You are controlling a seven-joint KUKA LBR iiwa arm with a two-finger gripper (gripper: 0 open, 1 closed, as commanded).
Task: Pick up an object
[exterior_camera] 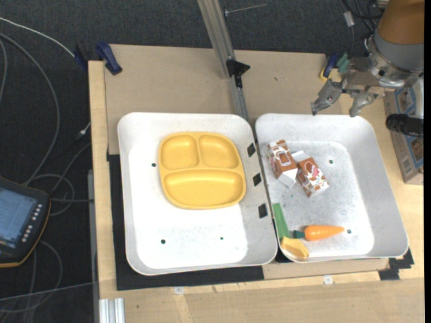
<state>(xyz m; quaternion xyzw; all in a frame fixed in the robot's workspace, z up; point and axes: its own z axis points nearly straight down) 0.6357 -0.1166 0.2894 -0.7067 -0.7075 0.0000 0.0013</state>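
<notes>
My gripper [340,105] hangs above the far rim of the right bin [377,180], open, with nothing between its fingers. In that bin lie two small red-and-white cartons [296,167] side by side near the middle. An orange carrot [323,233] rests near the front, with a green stick [279,219] and a yellow piece [295,248] at the front left corner. The gripper stands well behind all of these.
The left bin [135,234] holds a yellow divided plate [201,169]. A metal post [219,25] rises behind the gap between the bins. A blue-labelled box [407,143] stands off the right bin's far right side.
</notes>
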